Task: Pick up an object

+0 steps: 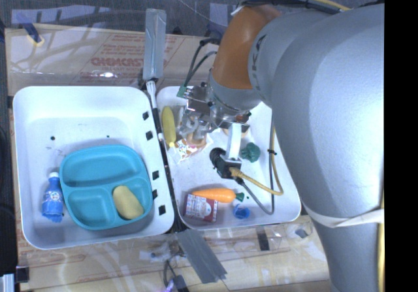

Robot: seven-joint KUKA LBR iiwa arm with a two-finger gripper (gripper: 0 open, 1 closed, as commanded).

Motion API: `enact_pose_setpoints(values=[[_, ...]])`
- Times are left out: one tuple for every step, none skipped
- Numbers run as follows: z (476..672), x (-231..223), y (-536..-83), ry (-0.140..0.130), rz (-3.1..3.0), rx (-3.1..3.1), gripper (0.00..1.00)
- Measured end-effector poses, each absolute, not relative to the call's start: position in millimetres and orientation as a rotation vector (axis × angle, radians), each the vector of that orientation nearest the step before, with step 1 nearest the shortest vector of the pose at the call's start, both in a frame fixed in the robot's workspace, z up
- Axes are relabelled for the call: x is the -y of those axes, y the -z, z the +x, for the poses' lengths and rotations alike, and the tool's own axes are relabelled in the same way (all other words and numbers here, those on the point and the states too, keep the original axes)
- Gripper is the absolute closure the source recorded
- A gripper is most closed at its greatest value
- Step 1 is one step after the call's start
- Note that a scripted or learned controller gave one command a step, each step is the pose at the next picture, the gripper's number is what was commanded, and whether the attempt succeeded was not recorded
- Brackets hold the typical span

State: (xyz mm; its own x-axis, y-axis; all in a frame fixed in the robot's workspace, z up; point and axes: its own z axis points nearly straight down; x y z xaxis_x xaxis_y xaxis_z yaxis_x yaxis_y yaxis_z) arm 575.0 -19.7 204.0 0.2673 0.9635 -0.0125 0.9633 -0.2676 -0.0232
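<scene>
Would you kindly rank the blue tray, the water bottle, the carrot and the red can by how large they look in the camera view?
1. Blue tray, by far the largest.
2. Red can.
3. Water bottle and carrot: these two look about alike, so I would not rank one over the other; the can is only slightly larger.

The grey arm (326, 101) is extended from the right, its orange-banded wrist bent down, the gripper (196, 129) lowered within the right bin (287, 209).
</scene>
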Motion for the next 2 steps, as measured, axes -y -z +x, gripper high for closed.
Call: enact_pose_setpoints(values=[[575.3, 19.3, -209.5, -0.047, -2.483, 1.903, 1.00], [575.5, 18.8, -214.7, -0.057, -2.472, 1.913, 1.00]])
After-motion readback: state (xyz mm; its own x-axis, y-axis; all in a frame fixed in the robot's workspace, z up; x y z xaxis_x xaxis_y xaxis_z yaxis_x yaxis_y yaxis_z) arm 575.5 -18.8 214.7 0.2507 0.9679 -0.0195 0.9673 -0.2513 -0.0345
